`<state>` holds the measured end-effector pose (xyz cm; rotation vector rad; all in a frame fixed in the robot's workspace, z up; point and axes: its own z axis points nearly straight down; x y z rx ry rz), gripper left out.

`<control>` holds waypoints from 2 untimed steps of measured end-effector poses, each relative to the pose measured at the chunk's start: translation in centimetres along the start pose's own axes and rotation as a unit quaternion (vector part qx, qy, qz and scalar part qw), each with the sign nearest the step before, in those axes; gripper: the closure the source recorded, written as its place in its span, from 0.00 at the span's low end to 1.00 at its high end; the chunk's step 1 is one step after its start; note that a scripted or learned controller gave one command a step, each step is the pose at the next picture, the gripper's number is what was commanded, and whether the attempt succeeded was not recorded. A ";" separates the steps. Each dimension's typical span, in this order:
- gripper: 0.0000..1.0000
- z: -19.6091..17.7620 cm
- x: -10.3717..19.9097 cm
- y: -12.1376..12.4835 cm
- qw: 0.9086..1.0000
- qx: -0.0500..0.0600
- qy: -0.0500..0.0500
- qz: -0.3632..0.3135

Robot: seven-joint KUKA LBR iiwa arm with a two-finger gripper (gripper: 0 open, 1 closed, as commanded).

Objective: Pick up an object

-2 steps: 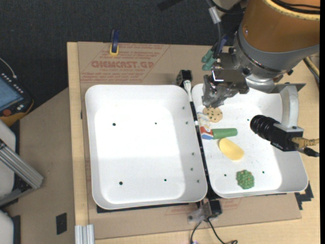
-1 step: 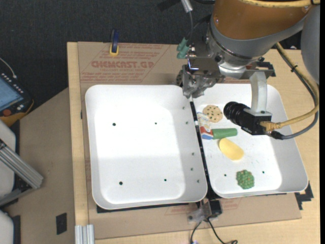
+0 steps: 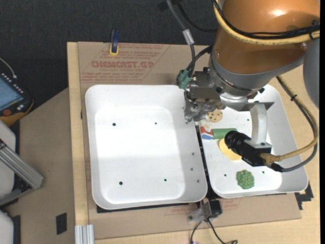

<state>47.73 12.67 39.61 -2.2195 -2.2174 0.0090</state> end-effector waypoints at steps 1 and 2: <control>1.00 -2.1 -5.5 0.3 1.000 -0.006 0.000 0.003; 1.00 -2.8 -1.6 0.2 1.000 -0.005 0.001 -0.002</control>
